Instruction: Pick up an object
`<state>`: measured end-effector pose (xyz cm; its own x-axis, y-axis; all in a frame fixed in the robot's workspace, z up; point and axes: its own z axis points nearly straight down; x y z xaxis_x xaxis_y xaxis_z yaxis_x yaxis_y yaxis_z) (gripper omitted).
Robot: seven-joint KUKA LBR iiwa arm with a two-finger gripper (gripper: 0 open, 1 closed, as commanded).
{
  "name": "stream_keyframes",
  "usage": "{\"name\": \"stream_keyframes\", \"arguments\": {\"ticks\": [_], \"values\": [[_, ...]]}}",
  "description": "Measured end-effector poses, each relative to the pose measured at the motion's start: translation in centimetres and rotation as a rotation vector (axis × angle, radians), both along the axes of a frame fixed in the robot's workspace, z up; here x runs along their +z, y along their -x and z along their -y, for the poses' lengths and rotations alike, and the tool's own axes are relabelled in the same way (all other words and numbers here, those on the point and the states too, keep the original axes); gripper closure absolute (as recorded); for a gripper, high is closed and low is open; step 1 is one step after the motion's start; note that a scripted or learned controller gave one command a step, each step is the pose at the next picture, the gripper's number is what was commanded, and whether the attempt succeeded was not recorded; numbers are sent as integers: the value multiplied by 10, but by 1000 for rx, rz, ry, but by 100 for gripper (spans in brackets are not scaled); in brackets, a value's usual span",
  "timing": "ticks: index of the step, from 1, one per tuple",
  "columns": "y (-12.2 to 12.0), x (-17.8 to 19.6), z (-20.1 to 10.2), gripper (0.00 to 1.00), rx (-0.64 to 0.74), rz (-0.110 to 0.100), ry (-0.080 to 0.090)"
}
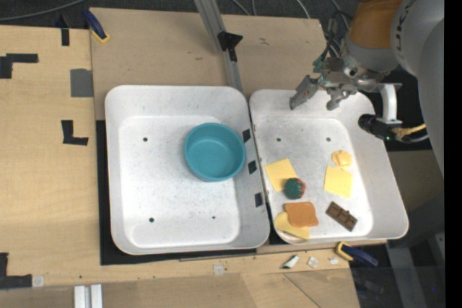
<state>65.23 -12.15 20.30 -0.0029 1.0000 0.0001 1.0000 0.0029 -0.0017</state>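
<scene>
toys (312, 191) crowd right bin's (289, 108) near half; fingers (302, 94) spread.

Bare floor across right bin's (361, 106) upper half; food pieces (299, 213) crowding its lower half.

A bulky grey arm (432, 25) was seen, its casing smooth and rounded, with dark lettering partly visible on its side. An orange band (386, 0) was wrapped above the wrist, and thin black cables were looped over it. A darker metal gripper (318, 97) with two grey fingers (302, 94) was fitted below. A white bracket (390, 103) and a black connector with a yellowish cable were attached beside it.
</scene>
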Motion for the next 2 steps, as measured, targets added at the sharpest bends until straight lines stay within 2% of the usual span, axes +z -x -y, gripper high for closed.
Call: {"name": "stream_keyframes", "arguments": {"ticks": [1, 2], "values": [[0, 0, 0, 0, 0, 0, 0], [3, -64, 3, 0, -1, -6, 1]]}}
